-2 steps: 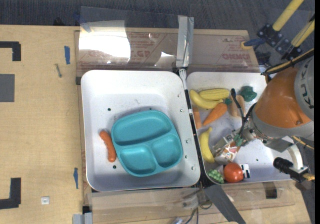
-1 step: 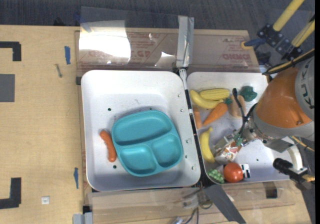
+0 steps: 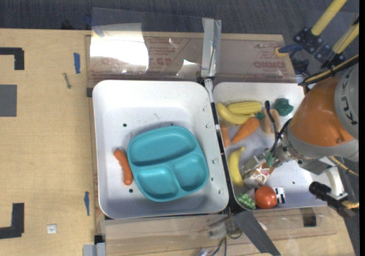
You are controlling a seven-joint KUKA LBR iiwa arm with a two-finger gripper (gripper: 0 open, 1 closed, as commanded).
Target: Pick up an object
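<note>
Far left of the tool, the bench (image 3: 40, 152) is bare tan board with black corner marks. Left bin (image 3: 114, 101), well left of the tool: an orange sausage-like piece (image 3: 124, 167) lies by its left wall, just beside and touching the rim of a teal divided plate (image 3: 167, 162) with three compartments. Right bin (image 3: 296, 183) holds the clutter and the tool. Along its left wall, left of the tool: a small yellow banana (image 3: 234, 166) standing roughly lengthwise, and a thin orange stick (image 3: 224, 134) above it. Up-left of the tool: two more bananas (image 3: 239, 110) stacked near the back wall, a carrot (image 3: 246, 129) slanted below them. Above the tool: a teal-green lump (image 3: 282, 106) near the back corner. The tool (image 3: 268, 158) is down among the pile near bin centre, over a crumpled white-and-red packet (image 3: 258, 174); state of the tool cannot be told, the parts are too small and cluttered. Below the tool, at the front wall: green grapes (image 3: 246, 199), red tomato (image 3: 266, 197), a small black-and-white piece (image 3: 280, 195) just beside it. Right of the tool, the grey arm with its orange band (image 3: 322, 121) covers the bin's right side.
</note>
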